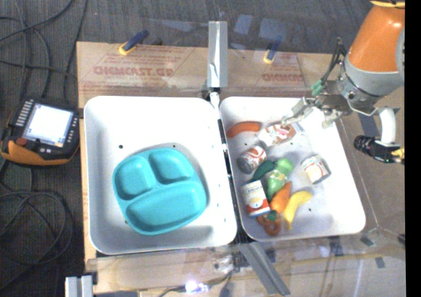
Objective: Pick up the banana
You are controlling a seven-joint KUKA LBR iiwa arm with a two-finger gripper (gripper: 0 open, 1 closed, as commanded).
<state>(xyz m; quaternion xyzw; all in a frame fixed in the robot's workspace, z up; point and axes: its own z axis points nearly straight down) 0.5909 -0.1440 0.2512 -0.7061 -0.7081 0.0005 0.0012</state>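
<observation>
The yellow banana (297, 205) lies in the right bin (342, 220), near its front edge, tilted with its upper end toward the right. An orange carrot (281, 198) touches its left side. My gripper (294, 114) hovers over the back of the same bin, reaching in from the right above a small white and red can (279, 133). It is well behind the banana and holds nothing that I can see.
Around the banana the right bin holds a red sausage (243, 128), two cans (252, 157) (255, 198), a green pepper (268, 171), a small white box (314, 169) and a brown piece (270, 223). A blue divided plate (161, 188) sits in the left bin (99, 125).
</observation>
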